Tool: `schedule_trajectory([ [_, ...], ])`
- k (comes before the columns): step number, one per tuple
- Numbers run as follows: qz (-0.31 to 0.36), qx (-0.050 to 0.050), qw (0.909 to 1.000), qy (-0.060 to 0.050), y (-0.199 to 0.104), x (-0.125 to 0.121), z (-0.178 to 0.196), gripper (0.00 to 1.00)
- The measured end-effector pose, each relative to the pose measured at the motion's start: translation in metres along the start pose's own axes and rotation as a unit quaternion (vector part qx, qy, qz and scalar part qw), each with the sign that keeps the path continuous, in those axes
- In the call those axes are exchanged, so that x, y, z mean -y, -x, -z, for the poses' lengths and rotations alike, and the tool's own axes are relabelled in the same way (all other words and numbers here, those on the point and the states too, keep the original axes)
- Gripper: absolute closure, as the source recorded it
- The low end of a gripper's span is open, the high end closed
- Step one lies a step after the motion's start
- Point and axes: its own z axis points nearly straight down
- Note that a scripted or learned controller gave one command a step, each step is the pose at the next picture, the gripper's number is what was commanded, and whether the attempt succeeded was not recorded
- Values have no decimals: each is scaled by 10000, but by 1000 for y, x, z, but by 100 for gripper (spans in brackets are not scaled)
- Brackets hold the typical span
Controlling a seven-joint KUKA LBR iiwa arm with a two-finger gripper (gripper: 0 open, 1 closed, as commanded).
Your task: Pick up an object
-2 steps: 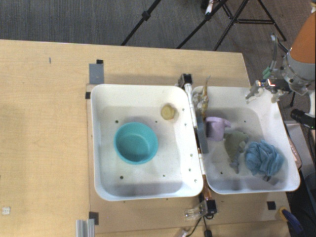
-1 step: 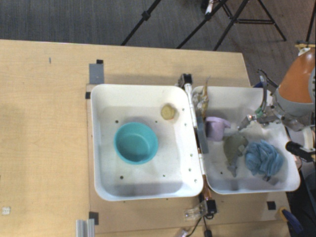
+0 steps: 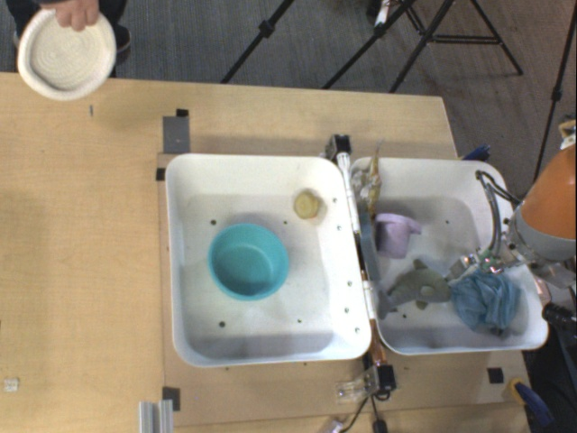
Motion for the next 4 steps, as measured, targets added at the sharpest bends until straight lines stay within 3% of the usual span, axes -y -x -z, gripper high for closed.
schedule_trajectory([
  [1, -1, 11, 10000, 36, 0, -4, 12, 100],
  [2, 7, -1, 10000, 32, -1, -4, 12, 0],
  [3, 637, -27, 9980, -33, 9, -22, 6, 0],
  [4, 368, -17, 9993, -23, 5, -48, 38, 0],
])
